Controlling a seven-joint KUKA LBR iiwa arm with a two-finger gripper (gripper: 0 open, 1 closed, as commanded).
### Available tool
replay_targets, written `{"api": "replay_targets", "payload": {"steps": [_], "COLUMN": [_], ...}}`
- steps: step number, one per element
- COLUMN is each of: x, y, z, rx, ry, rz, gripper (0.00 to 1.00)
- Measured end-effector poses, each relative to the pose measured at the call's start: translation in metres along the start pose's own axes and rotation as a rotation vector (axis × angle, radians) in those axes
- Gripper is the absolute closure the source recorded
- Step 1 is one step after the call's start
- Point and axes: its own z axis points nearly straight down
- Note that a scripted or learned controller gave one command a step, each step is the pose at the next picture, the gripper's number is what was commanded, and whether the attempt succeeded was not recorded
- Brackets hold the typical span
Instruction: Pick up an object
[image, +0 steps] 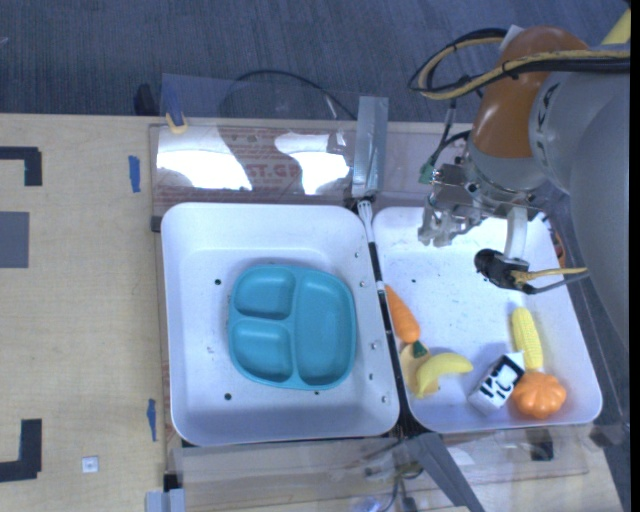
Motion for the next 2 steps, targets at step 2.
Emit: {"api": "replay_targets", "payload": {"steps": [2], "x": [0.001], "y": [-0.052], "z": [-0.126], "rx": [-0.012], "ry": [0.002], "rz": [-0.067], "gripper": [1.00]}}
